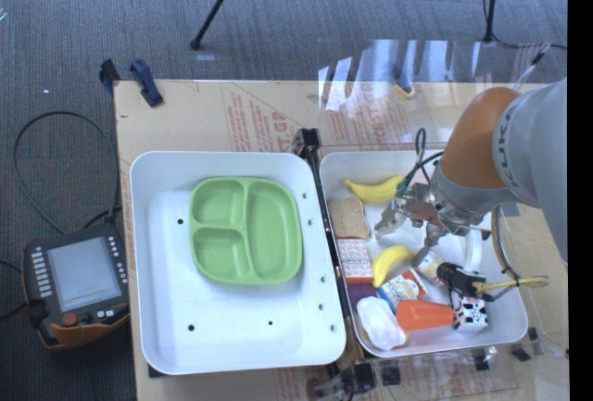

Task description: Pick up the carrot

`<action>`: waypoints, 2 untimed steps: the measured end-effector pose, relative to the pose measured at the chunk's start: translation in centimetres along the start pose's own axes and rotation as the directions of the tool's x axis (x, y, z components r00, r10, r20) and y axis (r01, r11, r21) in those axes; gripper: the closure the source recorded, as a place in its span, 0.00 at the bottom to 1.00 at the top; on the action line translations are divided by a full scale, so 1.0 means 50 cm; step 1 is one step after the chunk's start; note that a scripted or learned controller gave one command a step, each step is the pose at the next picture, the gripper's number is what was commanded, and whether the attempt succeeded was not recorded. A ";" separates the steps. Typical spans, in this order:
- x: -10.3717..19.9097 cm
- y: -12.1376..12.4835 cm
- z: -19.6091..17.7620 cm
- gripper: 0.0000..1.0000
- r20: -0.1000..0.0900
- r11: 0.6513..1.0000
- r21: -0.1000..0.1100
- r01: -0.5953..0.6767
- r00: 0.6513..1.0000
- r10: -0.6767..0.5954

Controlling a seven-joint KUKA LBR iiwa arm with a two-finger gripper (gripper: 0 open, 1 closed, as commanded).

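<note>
Arm: grey with an orange band (477,144), reaching in from the right over the right bin (515,316).
Gripper (408,237): low over the middle of the right bin, its two fingers spread apart, with nothing between them; one fingertip (384,225) sits near the bread, the other is just above the lower banana.
Carrot (426,315): orange, lying on its side near the front of the right bin, well apart from the gripper (a small carton lies between them).
Bananas: one (375,190) near the back of the right bin, curved; a second (390,263) in the middle, just beside the gripper's lower finger.
Bread (349,217): a brown slice along the left wall of the right bin.
Red-and-white pack (355,260): just in front of the bread, against the same wall.
White item (379,322): soft-looking, at the front left of the right bin, touching the carrot's blunt end.
Cow toy (470,313): black and white, just right of the carrot's tip.
Left bin (157,316): holds a green plate (246,231) with three compartments, set toward the back.
Floor: a pendant (79,281) with a screen lies left of the bench.
</note>
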State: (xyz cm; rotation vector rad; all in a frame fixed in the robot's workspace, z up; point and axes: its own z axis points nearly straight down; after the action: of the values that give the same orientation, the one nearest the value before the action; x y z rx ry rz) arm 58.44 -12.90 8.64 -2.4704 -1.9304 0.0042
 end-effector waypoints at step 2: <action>-0.051 -0.210 -0.001 0.00 0.002 0.999 -0.006 -0.044 0.999 0.044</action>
State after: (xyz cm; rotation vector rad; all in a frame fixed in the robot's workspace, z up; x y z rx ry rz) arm 47.63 -12.85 8.75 -2.5171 -1.8787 0.0014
